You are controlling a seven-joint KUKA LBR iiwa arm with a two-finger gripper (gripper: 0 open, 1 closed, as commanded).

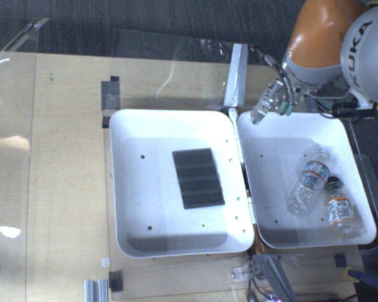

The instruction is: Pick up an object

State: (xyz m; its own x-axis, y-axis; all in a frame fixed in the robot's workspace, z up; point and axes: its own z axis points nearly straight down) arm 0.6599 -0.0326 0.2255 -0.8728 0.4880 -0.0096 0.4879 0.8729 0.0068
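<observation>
**Reporter:** White plastic, two shallow bins on a pale wooden bench (57, 187). Where is your claw?

**Arm:** My gripper (269, 106) hangs over the far edge of the right bin (271, 168), near its far-left corner, beside the upright metal post (235, 74) at the seam between the bins. Nothing shows between my fingers. Whether they are spread or pressed together I cannot tell; they are too small and blurred from above.

**Reporter:** And the things to pick up?

**Arm:** In the right bin, a clear plastic bottle (307, 186) lies on its side toward the near-right part, tilted, with a label round its middle. Just beside it, nearer the right wall, lies a smaller bottle (340, 211) with an orange label and a dark cap. Both are well apart from my gripper.

**Reporter:** The left bin?

**Arm:** The left bin (132, 143) bears a dark ribbed rectangle (198, 178), flat near the middle, slightly turned.

**Reporter:** Anything else?

**Arm:** My orange band (321, 27) sits above the wrist at the upper right; a clear panel (170, 68) stands behind the left bin.
</observation>
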